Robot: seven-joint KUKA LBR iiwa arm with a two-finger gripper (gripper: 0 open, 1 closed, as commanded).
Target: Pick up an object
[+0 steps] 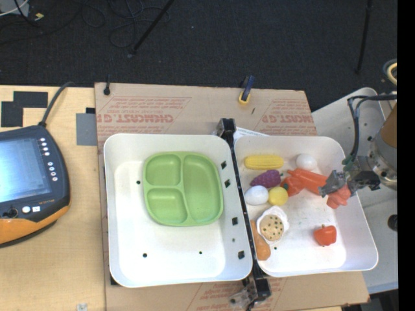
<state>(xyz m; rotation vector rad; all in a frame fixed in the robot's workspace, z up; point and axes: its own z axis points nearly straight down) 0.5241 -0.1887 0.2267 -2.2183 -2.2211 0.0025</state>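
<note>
You had the gripper (338, 185) at the right bin's edge; the carrot (307, 180) lay lengthwise just left; finger state apparently unreadable.

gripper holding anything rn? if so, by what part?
Cannot tell. The gripper sits low in the right bin, against an orange-red piece near the carrot, but the view doesn't show anything between its fingers.

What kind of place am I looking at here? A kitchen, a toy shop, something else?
Most likely a robotics lab, not a kitchen. A robot gripper reaches over a white bin of toy food, a green divided plate lies in the neighbouring bin, and a handheld control tablet sits on the bench.
</note>
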